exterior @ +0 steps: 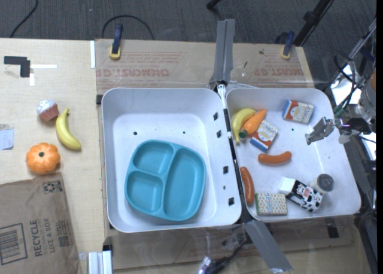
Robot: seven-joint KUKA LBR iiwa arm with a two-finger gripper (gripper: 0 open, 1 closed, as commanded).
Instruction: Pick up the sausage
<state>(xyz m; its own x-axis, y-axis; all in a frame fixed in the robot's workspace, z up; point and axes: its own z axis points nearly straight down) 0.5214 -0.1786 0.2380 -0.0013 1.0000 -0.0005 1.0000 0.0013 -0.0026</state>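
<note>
Two sausages lie in the right bin (pixel 335 165). One orange-red sausage (pixel 274 158) rests crosswise near the bin's middle. A second, darker red sausage (pixel 246 184) lies lengthwise against the bin's left wall. My gripper (pixel 320 130) hangs over the right part of that bin, up and to the right of the middle sausage and apart from it. I see nothing held in it.
The right bin also holds a banana (pixel 239 121), a carrot (pixel 255 121), two small boxes (pixel 265 136) (pixel 297 111), a cracker box (pixel 271 203), a cow-print carton (pixel 306 195) and a grey can (pixel 325 181). A blue divided plate (pixel 166 180) lies in the left bin.
</note>
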